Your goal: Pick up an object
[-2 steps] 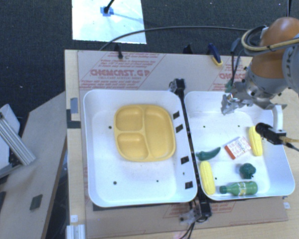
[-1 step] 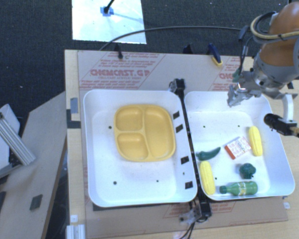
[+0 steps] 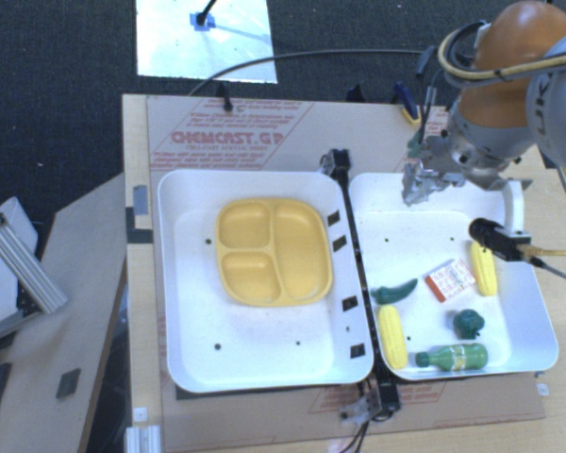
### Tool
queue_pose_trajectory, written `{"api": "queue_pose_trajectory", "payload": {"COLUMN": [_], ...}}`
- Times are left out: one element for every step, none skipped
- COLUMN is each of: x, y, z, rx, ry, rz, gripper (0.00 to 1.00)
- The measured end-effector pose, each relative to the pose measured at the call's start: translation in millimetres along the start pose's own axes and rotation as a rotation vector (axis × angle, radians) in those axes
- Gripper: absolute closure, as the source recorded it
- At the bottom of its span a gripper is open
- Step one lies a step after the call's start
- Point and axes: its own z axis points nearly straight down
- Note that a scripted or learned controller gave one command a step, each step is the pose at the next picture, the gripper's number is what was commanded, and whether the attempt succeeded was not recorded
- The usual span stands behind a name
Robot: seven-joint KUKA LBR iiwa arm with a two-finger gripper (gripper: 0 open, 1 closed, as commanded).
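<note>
Pincer over right bin's far edge; green pepper nearer camera, apart.

Looks like a robotics lab or test cell, not a home. Shown by two shallow white plastic bins clipped side by side on a brown sheet of board printed CHEMCAST GP, dark carpet floor, loose black cables, a silver aluminium frame rail at left, and a grey industrial arm with an orange band.
</note>
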Motion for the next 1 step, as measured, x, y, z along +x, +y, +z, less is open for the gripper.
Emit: {"api": "queue_pose_trajectory", "payload": {"x": [48.9], "y": [-19.9], "z": [9.4], "rx": [0.004], "ry": [0.0], "rz": [0.001], "gripper": [1.0]}}
